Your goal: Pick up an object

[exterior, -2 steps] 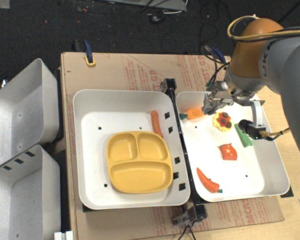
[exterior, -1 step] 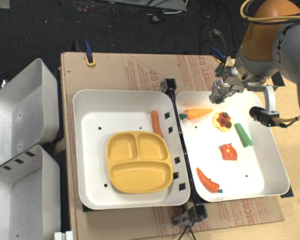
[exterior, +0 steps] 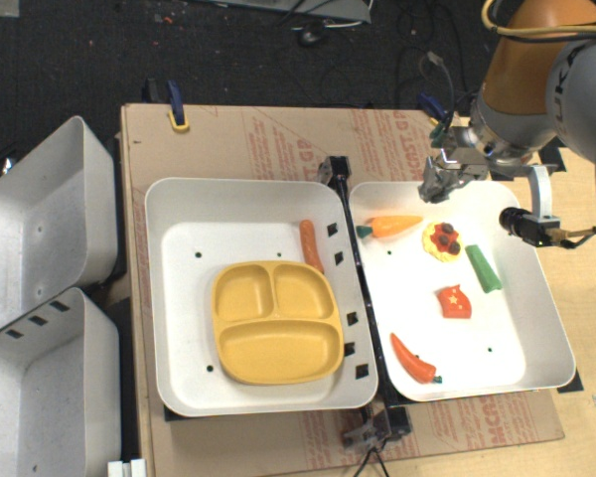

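Camera view shows the jaws [exterior: 439, 189] over the right bin's [exterior: 536, 266] far edge (I cannot tell how wide). Nearby lie a smooth orange carrot [exterior: 395, 227], green stick [exterior: 482, 267], red pepper [exterior: 413, 359]. A yellow tray [exterior: 276, 323] fills the left bin [exterior: 179, 266].

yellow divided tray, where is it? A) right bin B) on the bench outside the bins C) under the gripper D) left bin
D: the yellow divided tray lies flat in the left bin, beside a sausage; the gripper hangs over the right bin.
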`<state>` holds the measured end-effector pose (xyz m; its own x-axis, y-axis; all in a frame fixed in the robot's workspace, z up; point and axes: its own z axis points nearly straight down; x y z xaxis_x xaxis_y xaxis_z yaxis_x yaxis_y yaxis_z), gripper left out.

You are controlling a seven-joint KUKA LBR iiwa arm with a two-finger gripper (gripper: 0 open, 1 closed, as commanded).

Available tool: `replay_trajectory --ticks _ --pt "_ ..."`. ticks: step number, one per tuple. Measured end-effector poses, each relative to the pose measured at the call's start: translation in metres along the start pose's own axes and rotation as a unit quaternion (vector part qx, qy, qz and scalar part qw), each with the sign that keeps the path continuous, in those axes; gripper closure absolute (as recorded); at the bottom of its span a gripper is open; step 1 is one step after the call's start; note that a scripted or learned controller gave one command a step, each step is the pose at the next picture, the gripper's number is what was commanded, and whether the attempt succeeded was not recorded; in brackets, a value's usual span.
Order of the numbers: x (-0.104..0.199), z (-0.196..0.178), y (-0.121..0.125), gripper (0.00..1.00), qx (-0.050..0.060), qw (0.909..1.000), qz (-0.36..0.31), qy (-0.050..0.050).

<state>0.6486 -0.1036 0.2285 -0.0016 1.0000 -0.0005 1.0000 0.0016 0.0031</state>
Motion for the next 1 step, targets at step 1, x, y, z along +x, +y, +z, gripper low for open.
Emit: replay_trajectory --ticks 1 --pt "0.0443 -0.0105 -0.0204 1.00 0.001 1.0000 -0.002 0.001"
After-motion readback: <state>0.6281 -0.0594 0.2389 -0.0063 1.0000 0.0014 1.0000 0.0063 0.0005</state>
